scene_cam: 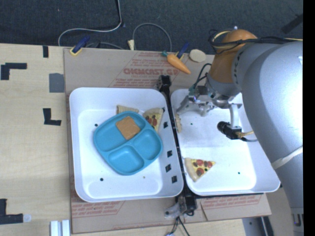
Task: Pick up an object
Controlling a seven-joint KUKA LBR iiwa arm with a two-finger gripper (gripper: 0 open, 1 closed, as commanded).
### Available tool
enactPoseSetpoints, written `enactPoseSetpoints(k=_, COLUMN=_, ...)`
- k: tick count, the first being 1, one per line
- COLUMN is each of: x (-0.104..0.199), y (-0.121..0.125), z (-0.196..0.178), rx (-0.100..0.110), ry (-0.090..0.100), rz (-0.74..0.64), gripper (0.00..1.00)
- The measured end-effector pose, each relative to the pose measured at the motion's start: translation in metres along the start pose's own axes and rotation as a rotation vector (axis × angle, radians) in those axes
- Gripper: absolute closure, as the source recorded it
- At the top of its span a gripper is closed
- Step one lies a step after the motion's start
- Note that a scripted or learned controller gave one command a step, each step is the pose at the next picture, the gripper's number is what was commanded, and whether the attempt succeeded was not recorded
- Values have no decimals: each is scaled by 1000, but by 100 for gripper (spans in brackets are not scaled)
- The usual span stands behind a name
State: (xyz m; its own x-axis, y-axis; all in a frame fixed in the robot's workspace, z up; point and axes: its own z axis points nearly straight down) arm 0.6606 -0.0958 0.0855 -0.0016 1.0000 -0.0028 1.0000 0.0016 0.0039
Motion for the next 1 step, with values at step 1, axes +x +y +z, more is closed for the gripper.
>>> enactPoseSetpoints(k=1, x=-1, y=8, z=-9, rx=3, ry=2, rz=-1, gripper=0)
